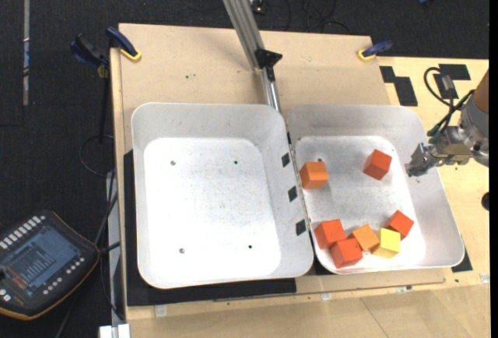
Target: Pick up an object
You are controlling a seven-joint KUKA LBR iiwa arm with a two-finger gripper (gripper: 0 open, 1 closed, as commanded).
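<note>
Right bin (436,173) holds 7 blocks. Red cube (377,163) sits at approx 1 o'clock from bin centre, alone, nearest the pincer. Orange cube (314,174) is at 9 o'clock, just beside the divider edge. Other 5 cluster along the bin's 6 o'clock side: red block (329,232), red block (346,251) touching it, orange block (366,237), yellow cube (389,241) and red block (401,223) at the 4 o'clock end.

Pincer (415,167) is at the bin's 3 o'clock rim, apart from the red cube, w/ nothing seen in its grip; can't tell if it's apart or together.

Left bin (144,173) lies at 9 o'clock, edges touching. Both rest on the tan worktop (194,56). Pendant (39,262) lies at 8 o'clock, off the worktop.
</note>
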